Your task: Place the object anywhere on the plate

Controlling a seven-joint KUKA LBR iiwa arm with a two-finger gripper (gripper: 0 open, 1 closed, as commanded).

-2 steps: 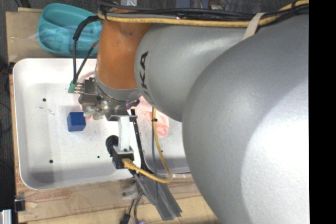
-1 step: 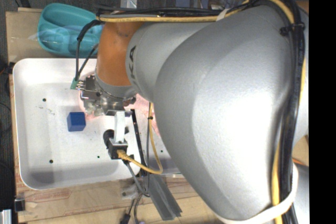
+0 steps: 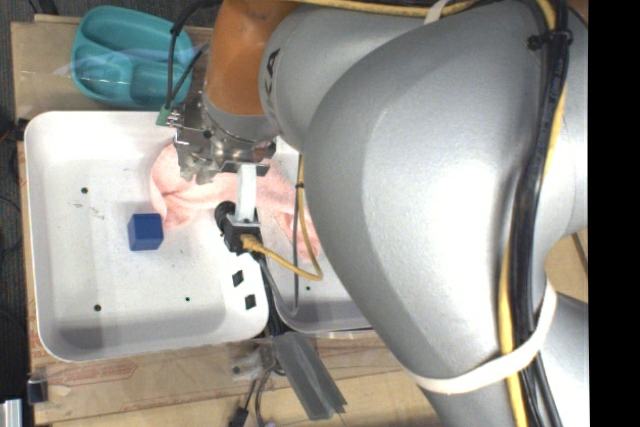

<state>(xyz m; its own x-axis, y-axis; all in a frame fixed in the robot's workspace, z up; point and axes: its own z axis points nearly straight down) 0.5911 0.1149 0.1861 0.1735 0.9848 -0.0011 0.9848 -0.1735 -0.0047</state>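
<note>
A small blue cube [image 3: 145,231] lies on the floor of the left white bin [image 3: 60,245], left of centre. A pink plate [image 3: 178,198] rests in the same bin just right of the cube, and the arm covers much of it. My gripper [image 3: 200,163] hangs over the plate's upper part, below the orange band on the wrist. The cube sits apart from the gripper, down and to its left, close to the plate's edge.
A teal container [image 3: 125,55] stands on the wooden bench beyond the left bin's far edge. The big grey arm [image 3: 420,175] covers most of the right bin [image 3: 320,315]. A yellow cable [image 3: 290,267] loops down from the wrist near the divide between the bins.
</note>
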